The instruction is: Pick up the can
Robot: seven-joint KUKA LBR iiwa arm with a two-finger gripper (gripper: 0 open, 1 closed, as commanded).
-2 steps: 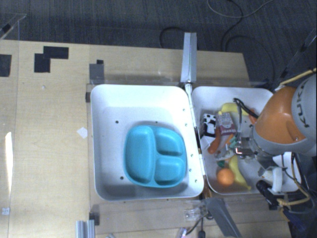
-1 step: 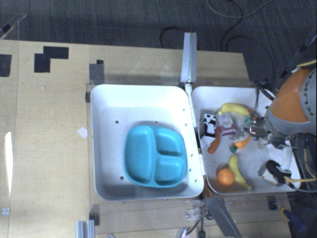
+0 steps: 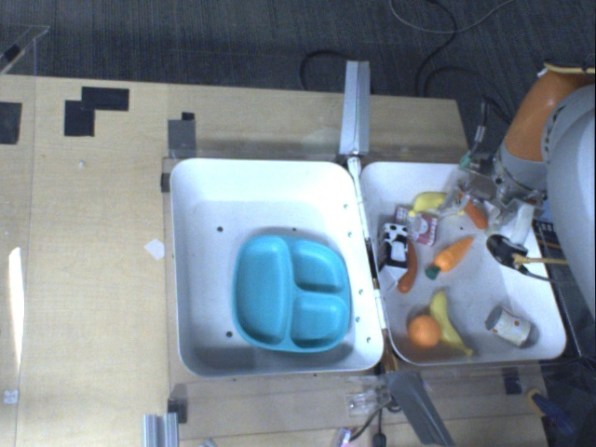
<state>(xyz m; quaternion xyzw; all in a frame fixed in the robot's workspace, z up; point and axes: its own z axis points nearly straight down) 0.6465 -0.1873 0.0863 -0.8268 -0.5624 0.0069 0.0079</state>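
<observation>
Can (image 3: pixel 508 325) lying on its side near the right bin's (image 3: pixel 559 347) front right corner, well apart from the gripper (image 3: pixel 470 196) at the bin's back edge; finger opening cannot be told.

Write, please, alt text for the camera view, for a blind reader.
The gripper hovers at the right bin's back, far from the can lying near its front corner among toy foods. The left bin holds a blue divided plate.
</observation>
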